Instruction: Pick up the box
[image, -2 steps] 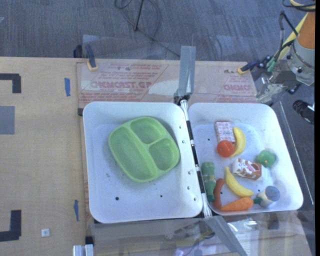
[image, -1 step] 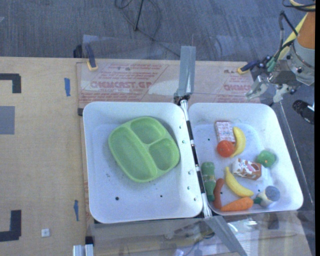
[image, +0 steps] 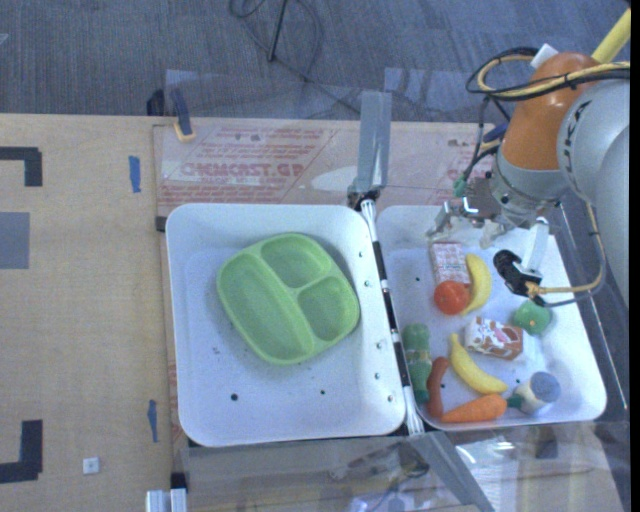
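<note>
fingers apart on gripper (image: 465, 212), clamped on nothing. just below it, box (image: 447, 262), flat in right bin (image: 585, 395). beyond, tomato (image: 451, 296) and banana (image: 479, 282) touching box: could be nudged or grabbed instead.

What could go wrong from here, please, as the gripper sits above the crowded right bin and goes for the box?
1. The box lies tight against a banana and a tomato, so the gripper may nudge or grab those instead.
2. The box sits near the right bin's far wall, leaving little room there for a finger.
3. A second, similar packet lies mid-bin and could be mistaken for the target.
</note>
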